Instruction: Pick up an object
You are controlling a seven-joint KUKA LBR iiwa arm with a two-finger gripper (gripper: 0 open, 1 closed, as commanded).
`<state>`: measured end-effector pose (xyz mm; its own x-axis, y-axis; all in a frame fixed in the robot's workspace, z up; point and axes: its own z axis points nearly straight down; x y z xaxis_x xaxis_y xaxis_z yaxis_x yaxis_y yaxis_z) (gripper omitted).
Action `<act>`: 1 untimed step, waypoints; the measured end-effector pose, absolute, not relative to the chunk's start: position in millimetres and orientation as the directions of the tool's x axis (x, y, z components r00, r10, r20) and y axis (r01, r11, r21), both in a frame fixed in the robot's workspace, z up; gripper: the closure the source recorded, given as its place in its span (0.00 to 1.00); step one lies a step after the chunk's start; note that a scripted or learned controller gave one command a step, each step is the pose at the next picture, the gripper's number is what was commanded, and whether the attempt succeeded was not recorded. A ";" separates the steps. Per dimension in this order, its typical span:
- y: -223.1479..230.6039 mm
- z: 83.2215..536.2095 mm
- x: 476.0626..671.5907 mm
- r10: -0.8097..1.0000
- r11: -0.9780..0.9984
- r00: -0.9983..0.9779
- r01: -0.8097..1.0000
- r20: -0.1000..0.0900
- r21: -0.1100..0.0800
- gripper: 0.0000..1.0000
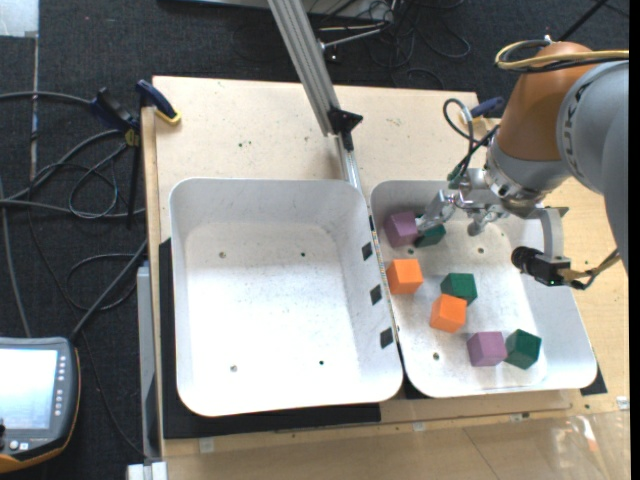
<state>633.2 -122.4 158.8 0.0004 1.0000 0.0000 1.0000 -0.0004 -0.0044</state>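
Dark carpet with loose cables surrounds a tan bench [250, 128] carrying two shallow white bins side by side. Left bin [200, 268] is bare white plastic with a few dark specks. Right bin [560, 348] holds all the blocks: a purple cube [401, 228] near the bin's far left corner, a dark green block [432, 235] touching its right side, an orange cube [405, 275] just below them, a green cube [459, 287] at mid-bin, a second orange cube [449, 313] touching its lower edge, and a second purple cube [486, 348] beside a second dark green cube [523, 348] near the front rim. Blocks are small, matte, solid-coloured, with sharp corners. Gripper [458, 208] hangs over the far part of the right bin, just right of the purple/dark green pair; its metal fingers look spread apart with nothing between them, though the fingertips are small and hard to make out. Grey arm with orange band [535, 98] comes in from the right and covers the bin's far right corner. Free white floor lies right of the mid-bin blocks and along the right wall. A slanted metal pole [305, 53] crosses the bench top. A handheld screen unit [30, 398] is cut off at lower left.
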 end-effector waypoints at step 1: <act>-121.9 95.1 630.1 1.000 -0.001 0.001 1.000 0.000 -0.007 0.00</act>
